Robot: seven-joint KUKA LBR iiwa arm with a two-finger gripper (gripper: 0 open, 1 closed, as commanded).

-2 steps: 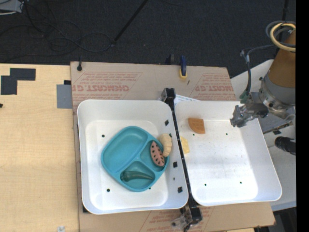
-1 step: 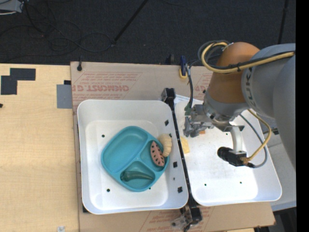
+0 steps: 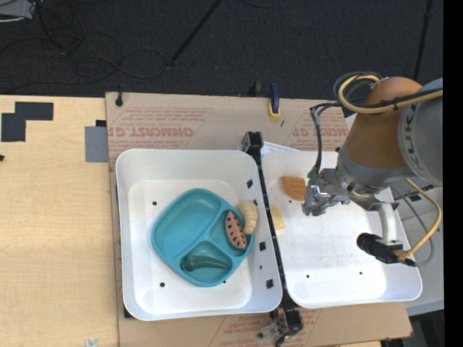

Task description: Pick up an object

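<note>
My gripper (image 3: 314, 204) hangs over the right bin (image 3: 340, 280), near its upper left part. Just to its left lies an orange-brown bread-like piece (image 3: 293, 187) on the bin floor, close to the gripper but apart from it. A small pale yellow piece (image 3: 278, 223) rests by the divider between the bins. In the left bin (image 3: 137, 266) sits a teal divided plate (image 3: 192, 241) with a watermelon slice (image 3: 235, 230) and a pale banana-like piece (image 3: 249, 215) on its right rim.
A black clamp bar (image 3: 262, 201) runs between the two bins. Cables loop around the arm (image 3: 383, 136) on the right. A black object (image 3: 380, 246) sticks out over the right bin's right side. Cardboard (image 3: 181, 125) lies under the bins.
</note>
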